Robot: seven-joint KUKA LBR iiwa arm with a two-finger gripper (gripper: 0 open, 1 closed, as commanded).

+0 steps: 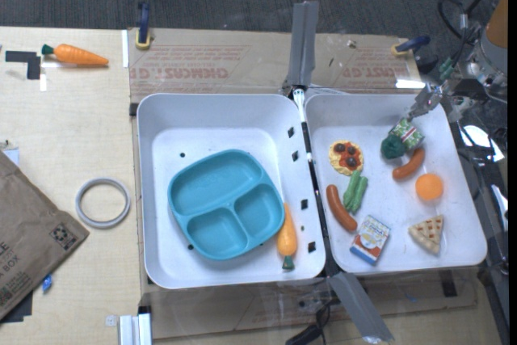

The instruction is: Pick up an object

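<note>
The right bin (460, 254) holds several toy foods. A green broccoli (401, 138) lies near its back right, with a red sausage (408, 164) just in front of it and an orange ball (429, 187) further forward. My gripper (425, 101) hangs over the bin's back right corner, just above and to the right of the broccoli, its tip close to the broccoli's top. Whether it touches the broccoli is unclear. A small round pizza (346, 157), a green pea pod (355, 191), a second sausage (340, 208), a small box (371, 239) and a pizza slice (427, 233) lie elsewhere in this bin.
The left bin (161, 133) holds a blue divided plate (226, 204) and a carrot (287, 232) by its right wall. On the bench to the left lie another carrot (74, 54), a tape ring (102, 201) and a cardboard box (32, 238). Cables hang at the far right.
</note>
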